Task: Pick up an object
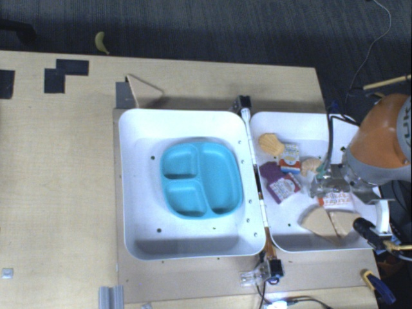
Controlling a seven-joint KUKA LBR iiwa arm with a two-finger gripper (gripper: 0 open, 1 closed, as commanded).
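The arm (386, 140) reaches in from the right over the right bin (302, 122), its orange band above the wrist, and the gripper (324, 184) sits low among the things at the bin's middle right. Whether its jaws are parted or closed cannot be told, and nothing can be seen between them. Just left of the gripper lies a purple packet (278, 184), its long axis running slantwise from upper left to lower right, with a paler printed patch at its lower end. Above it sits a tan, rounded toy (271, 145), and beside that a small pale item (291, 152) and a red and blue piece (290, 167). A beige lump (310, 166) lies close to the gripper's upper left, crowding it. Under the gripper is a white card with red print (337, 201), and below that a tan flat piece (322, 223) near the bin's front wall. The left bin (138, 172) holds a blue divided tray (199, 179), tilted slightly, well apart from the gripper.
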